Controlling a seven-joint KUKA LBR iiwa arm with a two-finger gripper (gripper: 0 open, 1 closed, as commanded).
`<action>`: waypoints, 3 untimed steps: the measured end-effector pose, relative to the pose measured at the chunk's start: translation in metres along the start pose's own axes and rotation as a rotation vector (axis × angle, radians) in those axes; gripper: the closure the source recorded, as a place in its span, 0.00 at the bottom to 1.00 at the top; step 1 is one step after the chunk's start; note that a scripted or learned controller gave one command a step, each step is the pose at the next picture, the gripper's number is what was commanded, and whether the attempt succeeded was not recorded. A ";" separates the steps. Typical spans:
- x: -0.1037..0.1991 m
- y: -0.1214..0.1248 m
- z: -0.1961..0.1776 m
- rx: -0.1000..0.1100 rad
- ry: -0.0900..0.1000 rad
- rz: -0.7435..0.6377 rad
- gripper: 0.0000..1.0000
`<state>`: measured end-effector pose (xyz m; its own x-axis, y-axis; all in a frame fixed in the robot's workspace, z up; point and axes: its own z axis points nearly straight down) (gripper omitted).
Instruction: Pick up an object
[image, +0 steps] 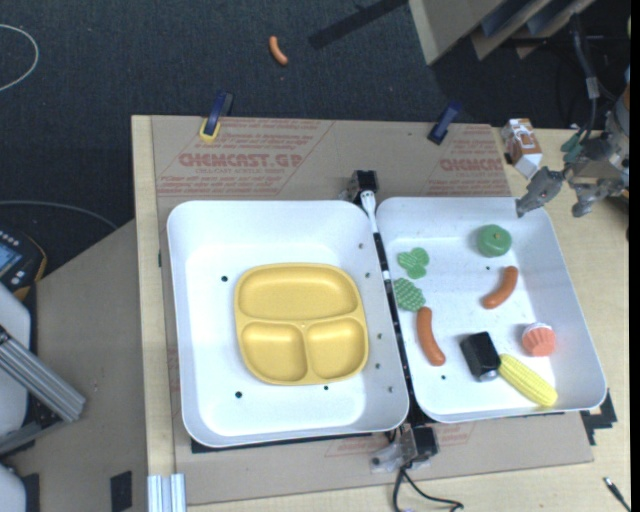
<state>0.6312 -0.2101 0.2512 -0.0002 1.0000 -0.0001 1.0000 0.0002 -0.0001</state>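
Green round toy (493, 240) lies nearest; the pincer (556, 194), apparently spread wide at upper right, should descend centred.

Grey metal two-finger gripper (556, 197) at top right: arm cut off by right edge. Small printed box (521, 142) nearby, label too blurred to read.

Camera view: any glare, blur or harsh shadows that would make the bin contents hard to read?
Camera view: lighting is even and soft, the white right bin is bright but not blown out; the corn cob and black block cast only faint shadows; the pincer at the right bin's far corner looks slightly soft; the yellow tray is sharp.
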 end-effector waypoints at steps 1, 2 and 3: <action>-0.005 -0.002 0.062 0.006 0.002 0.001 0.00; -0.011 -0.005 0.107 0.006 0.001 0.001 0.00; -0.007 -0.004 0.159 0.004 0.008 -0.003 0.00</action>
<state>0.6271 -0.2167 0.0921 -0.0027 1.0000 0.0082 1.0000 0.0027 -0.0037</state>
